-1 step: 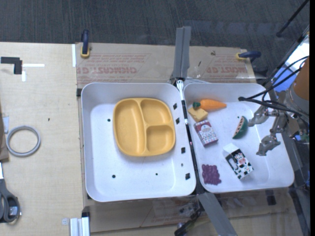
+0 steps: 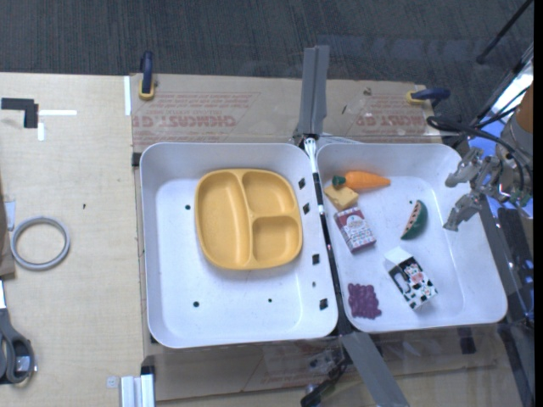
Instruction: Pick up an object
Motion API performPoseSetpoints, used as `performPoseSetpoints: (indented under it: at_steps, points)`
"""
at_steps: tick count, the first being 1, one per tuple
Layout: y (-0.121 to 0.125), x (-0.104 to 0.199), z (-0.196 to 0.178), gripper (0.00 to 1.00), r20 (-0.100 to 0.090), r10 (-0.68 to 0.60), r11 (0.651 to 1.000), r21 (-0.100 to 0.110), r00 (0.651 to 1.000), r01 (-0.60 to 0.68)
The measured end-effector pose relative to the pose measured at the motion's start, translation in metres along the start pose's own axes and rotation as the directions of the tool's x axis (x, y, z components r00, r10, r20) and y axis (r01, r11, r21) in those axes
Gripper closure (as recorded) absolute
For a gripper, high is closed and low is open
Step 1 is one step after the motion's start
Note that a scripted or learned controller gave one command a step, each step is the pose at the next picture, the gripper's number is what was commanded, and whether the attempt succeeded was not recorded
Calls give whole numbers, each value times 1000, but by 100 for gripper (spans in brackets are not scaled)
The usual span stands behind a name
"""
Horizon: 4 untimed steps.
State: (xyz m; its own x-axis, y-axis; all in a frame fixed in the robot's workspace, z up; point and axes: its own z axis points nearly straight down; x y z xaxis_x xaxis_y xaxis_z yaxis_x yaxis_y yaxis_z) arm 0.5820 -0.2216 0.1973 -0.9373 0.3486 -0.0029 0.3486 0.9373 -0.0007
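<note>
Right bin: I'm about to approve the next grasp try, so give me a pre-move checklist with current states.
1. Targets in the shallow white right bin: ok, six lie there.
2. Nearest target, the green-rimmed watermelon slice toy, free of neighbours: ok.
3. Two-finger gripper carrying nothing: ok, it hangs at the bin's right rim.
4. Orange carrot toy free-standing: not ok, it lies close against the yellow cheese wedge.
5. Black-and-white cow-print carton upright: not ok, it lies flat.

Yellow tray (image 2: 249, 219), orange carrot (image 2: 366, 180), red box (image 2: 355, 230), purple grapes (image 2: 363, 300), 2 white bins (image 2: 170, 312).
</note>
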Motion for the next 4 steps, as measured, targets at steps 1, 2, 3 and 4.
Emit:
performPoseSetpoints:
  at_steps: [1, 2, 3, 4]
  points:
    - [15, -43, 89, 0, 10, 190, 982, -2, 982, -190]
    - [37, -62, 41, 0, 4, 167, 986, -1, 986, -167]
    - [15, -39, 105, 0, -1, 568, 823, 1, 823, -568]
    - [16, -40, 94, 100, 4, 565, 825, 0, 825, -565]
